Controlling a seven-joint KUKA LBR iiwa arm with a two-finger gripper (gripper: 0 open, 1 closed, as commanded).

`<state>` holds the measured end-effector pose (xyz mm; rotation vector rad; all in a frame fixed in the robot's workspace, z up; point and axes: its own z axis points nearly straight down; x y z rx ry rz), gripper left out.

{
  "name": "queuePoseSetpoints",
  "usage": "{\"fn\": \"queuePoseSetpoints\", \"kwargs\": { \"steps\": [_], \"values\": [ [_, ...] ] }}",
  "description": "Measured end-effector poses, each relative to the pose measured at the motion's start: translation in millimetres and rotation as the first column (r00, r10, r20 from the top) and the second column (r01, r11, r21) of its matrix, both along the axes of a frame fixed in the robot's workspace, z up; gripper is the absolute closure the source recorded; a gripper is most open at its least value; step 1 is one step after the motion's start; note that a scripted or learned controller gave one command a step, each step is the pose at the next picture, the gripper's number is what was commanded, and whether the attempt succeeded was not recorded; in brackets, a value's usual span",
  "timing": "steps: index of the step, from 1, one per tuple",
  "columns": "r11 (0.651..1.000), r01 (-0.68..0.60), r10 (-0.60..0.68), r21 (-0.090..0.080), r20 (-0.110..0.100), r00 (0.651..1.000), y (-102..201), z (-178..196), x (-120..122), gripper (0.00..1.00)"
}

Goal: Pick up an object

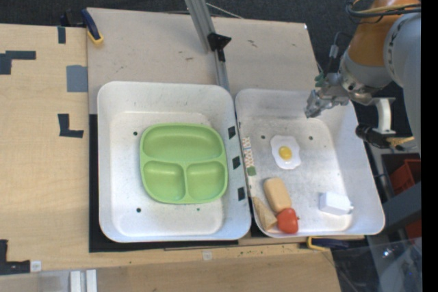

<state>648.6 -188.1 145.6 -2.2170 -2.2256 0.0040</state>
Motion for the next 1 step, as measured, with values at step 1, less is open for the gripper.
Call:
{"fn": "queuePoseSetpoints", "kwargs": {
  "steps": [1],
  "values": [
    [1.0, 0.002, -0.002, 0.001, 0.005, 1.0, -0.3, 42.9, -1.1, 1.0]
  ]
}}
